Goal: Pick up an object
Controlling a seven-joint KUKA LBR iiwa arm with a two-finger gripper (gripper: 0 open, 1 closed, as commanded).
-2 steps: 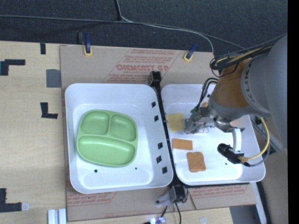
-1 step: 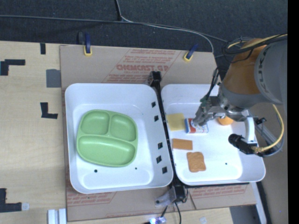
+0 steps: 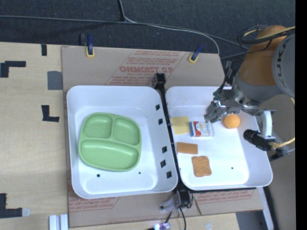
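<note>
In the right bin [image 3: 249,174] lie a pale yellow block [image 3: 180,125], a small red, white and blue carton [image 3: 200,129], an orange-brown flat slab [image 3: 187,148], a tan toast-like piece [image 3: 201,166] and an orange ball [image 3: 231,121]. My gripper [image 3: 212,114] hangs low over the bin, just above and right of the carton and left of the ball. Nothing is visibly held between its fingers.
The left bin [image 3: 76,99] holds a green divided plate [image 3: 110,141]. A black divider rail [image 3: 165,128] runs between the bins. The grey arm with its orange band [image 3: 261,63] reaches in from the right, and a black cable end [image 3: 256,139] hangs over the right bin's edge.
</note>
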